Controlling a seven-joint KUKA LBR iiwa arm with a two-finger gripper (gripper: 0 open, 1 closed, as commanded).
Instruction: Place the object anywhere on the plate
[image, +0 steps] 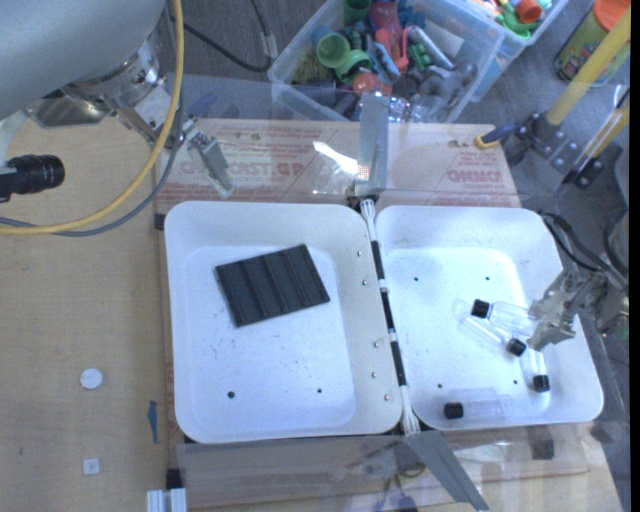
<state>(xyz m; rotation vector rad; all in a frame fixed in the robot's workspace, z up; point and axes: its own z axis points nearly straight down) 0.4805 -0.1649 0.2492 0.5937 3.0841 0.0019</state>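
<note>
A dark grey ribbed plate lies flat in the left bin, toward its far side. Several small clear vials with black caps lie in the right bin: one near the middle, one just below it, one at the near right, and one along the near wall. My gripper reaches in over the right bin's right side, open, with its tips just right of the two middle vials. Nothing sits between its fingers.
A clear tub of coloured toys stands behind the bins. Yellow cable and a grey machine part sit at the far left. A metal divider rises behind the seam between the bins.
</note>
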